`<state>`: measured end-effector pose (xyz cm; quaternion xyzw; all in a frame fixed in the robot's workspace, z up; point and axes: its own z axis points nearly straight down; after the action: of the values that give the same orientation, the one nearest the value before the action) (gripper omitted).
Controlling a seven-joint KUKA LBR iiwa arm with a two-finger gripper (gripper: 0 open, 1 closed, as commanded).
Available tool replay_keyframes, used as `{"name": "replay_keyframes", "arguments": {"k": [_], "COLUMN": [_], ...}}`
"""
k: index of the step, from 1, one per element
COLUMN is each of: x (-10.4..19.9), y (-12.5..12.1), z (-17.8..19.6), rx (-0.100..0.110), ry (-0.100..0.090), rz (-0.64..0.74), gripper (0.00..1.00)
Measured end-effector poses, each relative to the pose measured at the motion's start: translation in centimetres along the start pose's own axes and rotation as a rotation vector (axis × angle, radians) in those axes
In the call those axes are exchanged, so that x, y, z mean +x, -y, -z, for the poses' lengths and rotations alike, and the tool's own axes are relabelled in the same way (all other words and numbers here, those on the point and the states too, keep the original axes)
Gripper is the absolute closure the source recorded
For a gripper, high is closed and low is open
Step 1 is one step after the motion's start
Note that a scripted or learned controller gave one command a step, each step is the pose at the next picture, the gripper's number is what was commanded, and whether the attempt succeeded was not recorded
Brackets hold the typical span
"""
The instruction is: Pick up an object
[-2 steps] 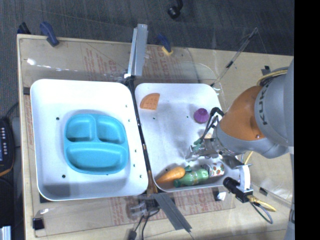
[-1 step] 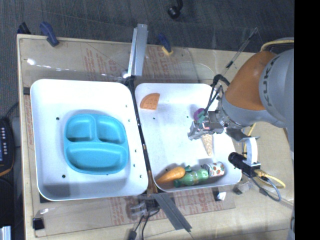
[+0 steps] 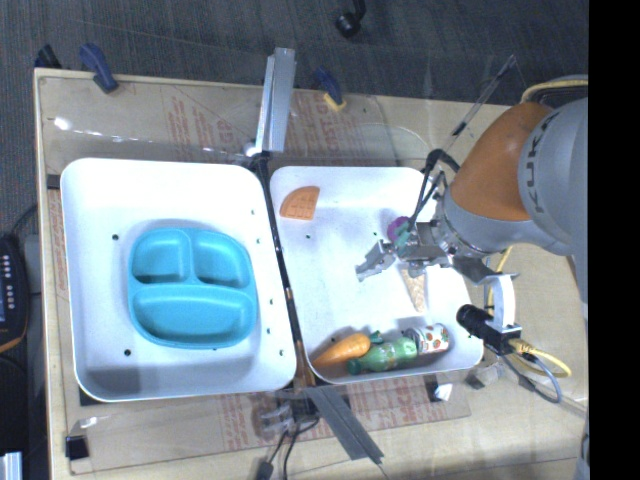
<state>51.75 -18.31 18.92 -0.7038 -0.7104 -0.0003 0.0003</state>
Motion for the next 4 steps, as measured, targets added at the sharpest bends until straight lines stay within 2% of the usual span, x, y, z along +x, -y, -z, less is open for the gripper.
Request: {"name": "replay_keyframes", "arguments": {"k": [1, 2, 3, 4], "x": [-2.7, -2.7, -2.7, -2.7], "y": [3.7, 3.5, 2.0, 2.0], "z": [-9.7, -8.7, 2.2, 2.2], "rx": [0.001, -0.002, -0.001, 0.0], "ry": [0.0, 0.001, 0.001, 0.001], "rz": [-0.001, 0.004, 0.0, 0.0], "gripper": [0.0, 1.0, 1.0, 0.0]}}
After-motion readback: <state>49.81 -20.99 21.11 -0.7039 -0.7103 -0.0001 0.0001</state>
